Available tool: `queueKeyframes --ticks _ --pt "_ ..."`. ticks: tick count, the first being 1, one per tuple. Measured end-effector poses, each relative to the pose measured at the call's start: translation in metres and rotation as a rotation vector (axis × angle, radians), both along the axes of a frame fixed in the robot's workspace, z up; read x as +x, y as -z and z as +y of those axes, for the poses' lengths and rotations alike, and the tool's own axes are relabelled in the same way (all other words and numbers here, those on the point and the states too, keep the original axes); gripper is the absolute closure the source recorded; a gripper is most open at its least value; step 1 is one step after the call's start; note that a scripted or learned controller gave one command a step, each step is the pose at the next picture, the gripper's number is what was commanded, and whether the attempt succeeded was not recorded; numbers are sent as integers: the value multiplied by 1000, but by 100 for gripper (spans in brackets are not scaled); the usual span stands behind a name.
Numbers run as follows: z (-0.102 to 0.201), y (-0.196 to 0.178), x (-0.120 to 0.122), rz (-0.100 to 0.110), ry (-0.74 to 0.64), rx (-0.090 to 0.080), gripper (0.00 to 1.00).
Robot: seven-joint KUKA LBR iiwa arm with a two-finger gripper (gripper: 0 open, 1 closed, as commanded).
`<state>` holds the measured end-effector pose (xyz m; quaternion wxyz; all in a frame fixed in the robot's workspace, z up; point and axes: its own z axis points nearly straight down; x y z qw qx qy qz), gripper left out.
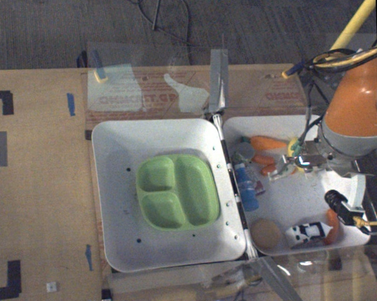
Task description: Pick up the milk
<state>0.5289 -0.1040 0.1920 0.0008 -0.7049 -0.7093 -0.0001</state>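
Overhead: end effector point(299, 162) above right bin point(284, 205), finger state unclear; milk point(306, 233) label unreadable.

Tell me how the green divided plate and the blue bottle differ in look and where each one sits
The green plate is broad, flat and split into three compartments; the blue bottle is slim and narrow. The plate lies in the middle of the left bin, well clear of its walls; the bottle lies on its side in the right bin, along that bin's left wall, among other items. Both rest in white bins, and the gripper holds neither.
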Motion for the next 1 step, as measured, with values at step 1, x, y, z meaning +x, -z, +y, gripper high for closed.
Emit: queueKeyframes --ticks 1 --pt "-18 105 -42 -8 -187 -1 0"
